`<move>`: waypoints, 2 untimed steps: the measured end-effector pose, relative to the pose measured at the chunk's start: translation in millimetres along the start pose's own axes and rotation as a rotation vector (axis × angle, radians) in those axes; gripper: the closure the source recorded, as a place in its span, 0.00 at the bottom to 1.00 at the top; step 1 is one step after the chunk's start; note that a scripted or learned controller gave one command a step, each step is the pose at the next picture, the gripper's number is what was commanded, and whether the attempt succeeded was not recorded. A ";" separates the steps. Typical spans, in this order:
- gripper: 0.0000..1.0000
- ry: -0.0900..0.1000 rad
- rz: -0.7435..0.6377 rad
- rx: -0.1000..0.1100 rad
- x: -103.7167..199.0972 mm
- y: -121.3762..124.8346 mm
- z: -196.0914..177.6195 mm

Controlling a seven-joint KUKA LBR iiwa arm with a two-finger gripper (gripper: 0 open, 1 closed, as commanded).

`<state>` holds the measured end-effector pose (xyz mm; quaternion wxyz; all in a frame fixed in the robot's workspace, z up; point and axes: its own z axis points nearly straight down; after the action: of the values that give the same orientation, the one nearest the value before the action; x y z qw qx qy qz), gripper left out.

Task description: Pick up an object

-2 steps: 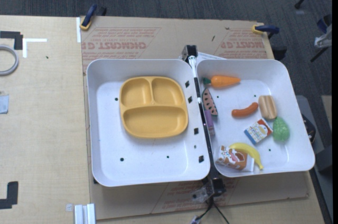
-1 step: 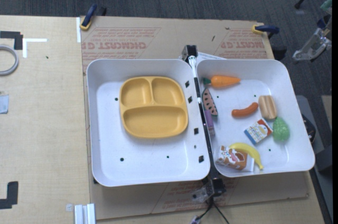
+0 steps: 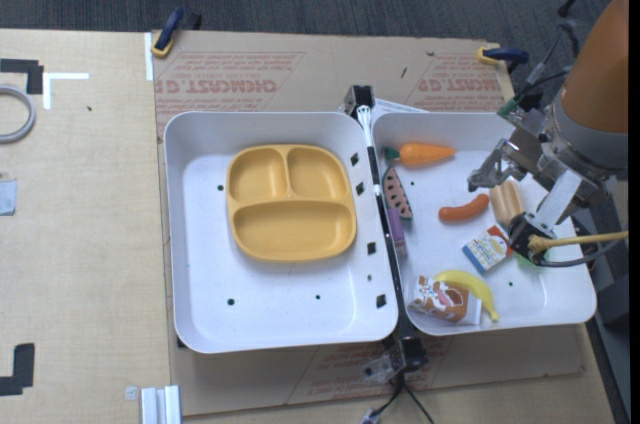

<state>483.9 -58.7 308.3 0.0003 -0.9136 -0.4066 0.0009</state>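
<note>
We see the tool (image 3: 492, 174) hovering just right of the red sausage (image 3: 464, 209), near the carrot (image 3: 426, 153). Whether it's apart or together, we cannot tell.

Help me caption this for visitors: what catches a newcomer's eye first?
The yellow divided plate fills the middle of the left bin. The right bin holds bright toy food: a carrot, sausage, and banana, with the gripper at its right.
</note>
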 end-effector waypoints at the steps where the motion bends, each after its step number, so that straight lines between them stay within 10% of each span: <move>1: 0.00 0.001 0.207 0.002 -34.7 22.6 201.7; 2: 1.00 0.001 0.209 0.004 -34.4 23.0 192.3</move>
<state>477.6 -99.6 116.1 0.0024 -0.9511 -0.3088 0.0012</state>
